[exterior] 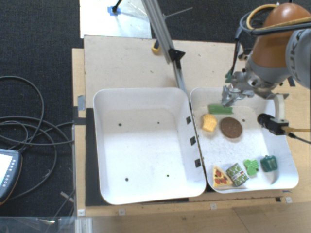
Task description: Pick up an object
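Observation:
My gripper (229, 99) hangs over the back of the right bin (282, 152), its metal fingers pointing down just above a flat green piece (220, 109). Nothing shows between the fingers. In front of it lie a yellow cheese-like block (209, 123) and a brown round patty (231, 128). Along the bin's front edge sit a pizza slice (221, 177), a green patterned box (237, 174), a light green toy (251, 166) and a dark green pepper (268, 163).
The left bin (141, 144) stands beside the right one, sharing a raised divider wall. A slanted metal pole (163, 30) crosses the bench behind the bins. A black cable connector (272, 124) hangs over the right bin's right side.

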Available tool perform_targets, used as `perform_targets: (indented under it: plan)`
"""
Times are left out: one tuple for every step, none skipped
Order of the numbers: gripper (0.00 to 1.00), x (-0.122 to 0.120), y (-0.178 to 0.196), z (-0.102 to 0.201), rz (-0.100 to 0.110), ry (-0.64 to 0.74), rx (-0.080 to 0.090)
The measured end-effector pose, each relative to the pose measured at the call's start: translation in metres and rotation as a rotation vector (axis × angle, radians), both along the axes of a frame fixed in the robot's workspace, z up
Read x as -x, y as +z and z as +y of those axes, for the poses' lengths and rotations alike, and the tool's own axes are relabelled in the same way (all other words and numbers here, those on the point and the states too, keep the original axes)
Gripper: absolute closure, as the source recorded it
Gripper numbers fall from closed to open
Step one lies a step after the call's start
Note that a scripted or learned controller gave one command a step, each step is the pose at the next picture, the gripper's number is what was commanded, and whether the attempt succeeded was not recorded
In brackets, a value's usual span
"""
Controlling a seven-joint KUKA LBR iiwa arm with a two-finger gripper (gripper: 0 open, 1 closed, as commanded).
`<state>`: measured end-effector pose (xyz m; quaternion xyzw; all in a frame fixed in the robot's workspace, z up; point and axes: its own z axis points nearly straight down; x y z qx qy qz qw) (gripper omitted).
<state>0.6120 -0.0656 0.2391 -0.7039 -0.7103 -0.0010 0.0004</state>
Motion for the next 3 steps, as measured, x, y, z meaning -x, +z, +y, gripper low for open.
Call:
perform_targets:
  plan:
    - [1.00, 0.013, 0.007, 0.051, 0.001, 0.001, -0.001]
    - [1.00, 0.040, 0.008, 0.105, 0.002, 0.001, -0.001]
    - [1.00, 0.057, 0.005, 0.153, 0.003, 0.001, -0.001]
